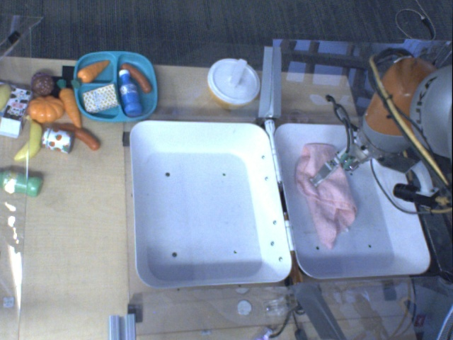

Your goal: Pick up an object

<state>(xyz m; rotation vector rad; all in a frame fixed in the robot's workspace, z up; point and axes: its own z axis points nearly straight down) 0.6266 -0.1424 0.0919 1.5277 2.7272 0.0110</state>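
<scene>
The gripper (327, 173) hangs low over the upper half of the pink cloth (327, 197), its fingers apart and touching the folds without pinching them, probably because the cloth lies crumpled toward the left wall of the right bin (403, 261), within the arm's easy reach.
</scene>
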